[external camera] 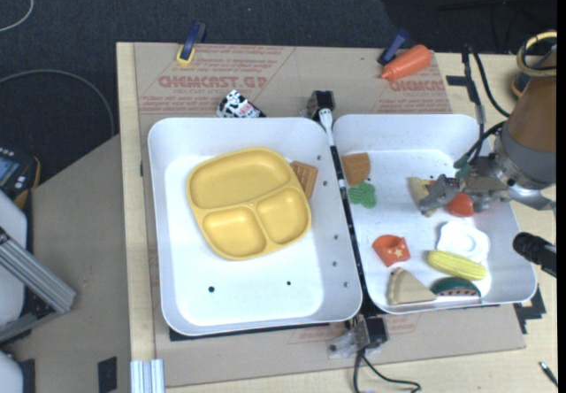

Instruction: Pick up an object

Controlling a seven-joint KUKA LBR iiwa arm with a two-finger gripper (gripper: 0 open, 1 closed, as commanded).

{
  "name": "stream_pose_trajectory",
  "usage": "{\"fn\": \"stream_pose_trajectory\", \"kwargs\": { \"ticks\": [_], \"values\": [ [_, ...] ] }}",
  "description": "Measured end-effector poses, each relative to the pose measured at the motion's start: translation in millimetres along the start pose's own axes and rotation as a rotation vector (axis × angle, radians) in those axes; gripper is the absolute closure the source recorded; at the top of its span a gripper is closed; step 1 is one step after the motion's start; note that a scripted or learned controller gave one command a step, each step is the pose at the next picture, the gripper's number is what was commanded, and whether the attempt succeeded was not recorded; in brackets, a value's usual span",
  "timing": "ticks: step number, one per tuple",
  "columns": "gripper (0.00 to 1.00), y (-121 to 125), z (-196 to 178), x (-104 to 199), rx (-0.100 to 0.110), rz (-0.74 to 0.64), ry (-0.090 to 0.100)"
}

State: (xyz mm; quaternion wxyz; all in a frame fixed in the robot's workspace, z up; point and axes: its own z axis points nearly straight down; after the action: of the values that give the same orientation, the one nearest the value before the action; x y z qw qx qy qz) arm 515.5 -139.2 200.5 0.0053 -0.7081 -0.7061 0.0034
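Reaching in from the right, the arm [531, 130] has its gripper [453, 192] low over the right bin [416, 130], its tip right among a small red toy [460, 204] and a grey-brown piece [431, 194]; whether the fingers are spread or closed, or hold either one, I cannot tell. Near them lie a white egg [463, 241], a corn cob [456, 265], a red cup [391, 250] and a green piece [362, 196]. A yellow divided plate [248, 202] sits in the left bin [177, 285].
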Motion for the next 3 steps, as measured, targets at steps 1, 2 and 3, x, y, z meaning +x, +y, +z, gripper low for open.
{"fn": "stream_pose_trajectory", "kwargs": {
  "ticks": [1,2,3],
  "values": [
    [0.00,2.8,-5.6,0.1,-0.012,-0.003,-0.002],
    [0.00,6.5,57.3,-0.4,-0.004,-0.002,0.000],
    [0.00,5.8,111.0,0.4,-0.005,-0.003,0.000]
  ]
}}
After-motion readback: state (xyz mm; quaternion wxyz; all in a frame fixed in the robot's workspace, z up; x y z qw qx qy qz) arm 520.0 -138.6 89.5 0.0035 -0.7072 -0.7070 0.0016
